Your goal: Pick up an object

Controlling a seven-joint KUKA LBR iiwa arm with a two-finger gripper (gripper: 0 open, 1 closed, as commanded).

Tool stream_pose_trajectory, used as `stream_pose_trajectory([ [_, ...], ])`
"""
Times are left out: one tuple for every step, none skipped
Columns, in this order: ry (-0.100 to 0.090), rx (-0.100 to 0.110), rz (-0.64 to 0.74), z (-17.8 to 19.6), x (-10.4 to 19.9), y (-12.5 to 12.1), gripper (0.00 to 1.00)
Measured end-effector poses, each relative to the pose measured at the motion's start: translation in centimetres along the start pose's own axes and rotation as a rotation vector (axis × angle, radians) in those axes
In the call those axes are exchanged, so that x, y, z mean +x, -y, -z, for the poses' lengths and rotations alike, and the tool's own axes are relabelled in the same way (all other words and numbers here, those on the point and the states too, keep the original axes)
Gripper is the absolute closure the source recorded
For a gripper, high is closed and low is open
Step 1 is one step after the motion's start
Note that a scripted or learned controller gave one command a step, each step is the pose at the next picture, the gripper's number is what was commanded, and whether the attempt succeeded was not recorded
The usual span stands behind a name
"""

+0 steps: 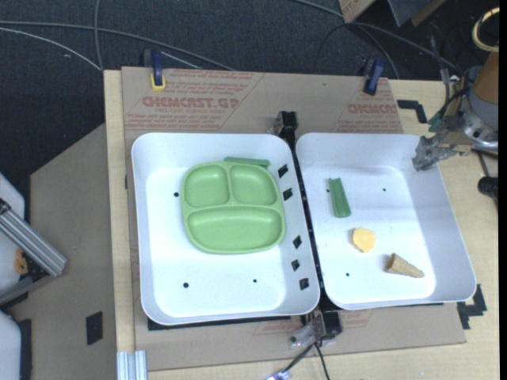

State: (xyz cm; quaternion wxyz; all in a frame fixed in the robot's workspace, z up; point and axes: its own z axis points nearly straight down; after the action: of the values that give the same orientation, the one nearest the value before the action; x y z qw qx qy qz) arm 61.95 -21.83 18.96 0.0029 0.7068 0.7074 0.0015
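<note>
The gripper (428, 153) hovers at the far right corner of the right bin (444, 212), and whether it is open or closed cannot be told at this size; nothing visible sits in it. Within that bin lie a green stick-shaped piece (339, 197), a yellow round piece (364, 240) nearer the front, and a tan cone (405, 266) to its right, all apart. The left bin (158, 236) holds a green divided plate (233, 209).

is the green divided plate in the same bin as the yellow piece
No, the green divided plate lies in the left bin, while the yellow piece lies in the right bin.
</note>
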Motion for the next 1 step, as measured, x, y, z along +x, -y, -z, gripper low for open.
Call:
stream_pose_trajectory([
  [0.001,-0.001,0.000,5.51,-0.05,-0.18,1.00],
])
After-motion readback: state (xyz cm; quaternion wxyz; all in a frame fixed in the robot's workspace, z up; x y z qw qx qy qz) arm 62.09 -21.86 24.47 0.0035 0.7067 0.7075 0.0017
